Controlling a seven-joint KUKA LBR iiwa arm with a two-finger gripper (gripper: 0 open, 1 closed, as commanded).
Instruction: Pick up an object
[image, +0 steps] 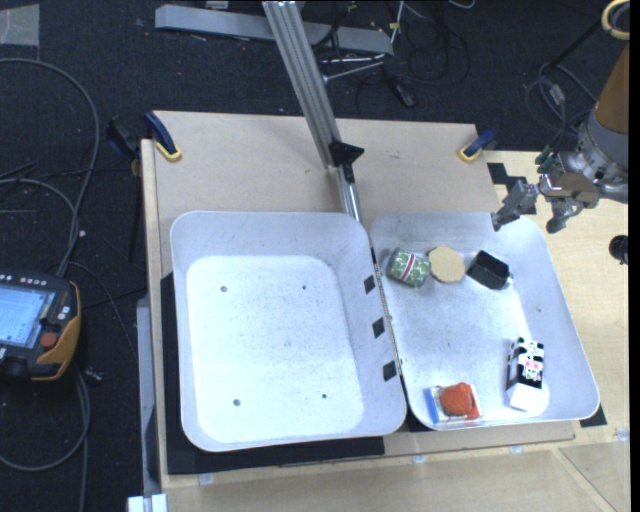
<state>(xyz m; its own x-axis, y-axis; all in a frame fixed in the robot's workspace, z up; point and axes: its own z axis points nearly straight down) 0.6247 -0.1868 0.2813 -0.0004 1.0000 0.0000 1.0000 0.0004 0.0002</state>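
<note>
At the near edge of the right-hand white bin (560, 330), a round orange-red object on a blue-edged card (456, 401) is seen, and just beside it, toward the bin's right corner, a small black-and-white box-shaped piece (526, 376). Farther back, near the bin's far wall, three things are ranged in a row: a green-and-white patterned can lying on its side (408, 266), a flat tan disc (447, 265) touching it, and a black block (488, 271) set slightly apart to the right. The left-hand white bin (190, 330) sits alongside on the pale worktop (250, 165). Beyond the far right corner of the right bin, the gripper (540, 207) is held above the worktop, with nothing between the jaws, which appear spread apart. No object has yet been taken. For a clean pick, the black block is judged the best target, being nearest and free-standing; the jaws should be centred over it and aligned across its narrow side before descent, so that the disc is not nudged.
</note>
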